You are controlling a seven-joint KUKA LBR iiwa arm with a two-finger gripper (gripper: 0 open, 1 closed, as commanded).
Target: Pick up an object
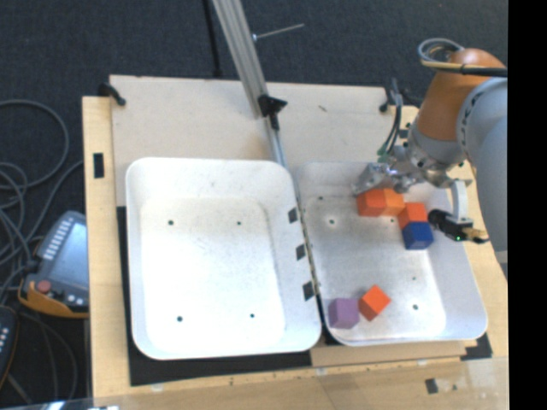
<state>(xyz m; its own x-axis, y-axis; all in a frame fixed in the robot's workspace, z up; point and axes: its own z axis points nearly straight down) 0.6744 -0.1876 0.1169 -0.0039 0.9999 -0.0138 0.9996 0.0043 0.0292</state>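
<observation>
— What takes up the most room?

— The wooden bench (197,118), with two white bins on it side by side. The left bin (214,254) and the right bin (376,254) touch along their inner edges.

— And the robot?

— The grey arm (453,109) comes in from the right, over the far right corner of the right bin. A metal rail (239,41) slants down from the top of the view and ends at the far end of the gap between the bins, well apart from the arm. Off the bench on the left, cables (34,156) lie on the dark floor, and a handset (61,254) lies beside them.

— What is the gripper doing?

— The gripper (379,178) is low over the far part of the right bin, right at the far edge of a wide orange block (380,202). I cannot tell how far open it is, or whether it touches the block. Nothing shows as held.

— What else is in that bin?

— A blue block (417,236) sits near the right wall, and a small orange block (414,213) is between it and the wide one, close against both. At the near edge, well apart from the gripper, a purple block (344,313) and an orange cube (374,301) sit just beside each other.
</observation>
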